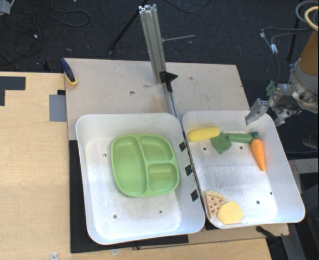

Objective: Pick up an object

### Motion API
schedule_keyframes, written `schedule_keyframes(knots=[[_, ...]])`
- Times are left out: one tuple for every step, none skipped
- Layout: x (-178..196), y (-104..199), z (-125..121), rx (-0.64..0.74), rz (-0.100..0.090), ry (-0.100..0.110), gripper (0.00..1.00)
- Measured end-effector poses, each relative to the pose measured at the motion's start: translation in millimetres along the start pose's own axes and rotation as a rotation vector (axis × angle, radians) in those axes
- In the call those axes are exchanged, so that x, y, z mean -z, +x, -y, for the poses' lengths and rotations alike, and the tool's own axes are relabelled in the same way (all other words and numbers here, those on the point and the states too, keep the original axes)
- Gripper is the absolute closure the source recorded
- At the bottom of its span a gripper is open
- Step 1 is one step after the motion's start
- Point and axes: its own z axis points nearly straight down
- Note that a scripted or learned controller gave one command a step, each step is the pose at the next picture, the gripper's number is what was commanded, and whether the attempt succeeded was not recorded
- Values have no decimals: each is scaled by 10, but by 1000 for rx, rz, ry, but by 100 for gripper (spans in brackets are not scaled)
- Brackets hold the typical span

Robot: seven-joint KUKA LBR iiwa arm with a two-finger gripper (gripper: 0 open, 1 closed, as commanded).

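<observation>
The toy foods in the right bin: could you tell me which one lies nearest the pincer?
The carrot, orange, by the right wall below the pincer.

Bright, even overhead light, soft faint shadows, sharp focus, dark floor beyond the bench (203,85).

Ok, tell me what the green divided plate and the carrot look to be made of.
Green divided plate: likely molded plastic, with a smooth matte finish, uniform pale green color and rounded compartment ridges. Carrot: probably a plastic or rubber toy, judging by its even orange color and smooth tapered surface; this view leaves open whether it is hard or soft.
</observation>
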Motion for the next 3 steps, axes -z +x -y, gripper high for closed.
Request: schedule_keyframes(knots=[[-440,-21,-15,-1,0,4,0],[-1075,21,-48,-1,-1,5,0],[-1520,32,5,-1,-1,4,0]])
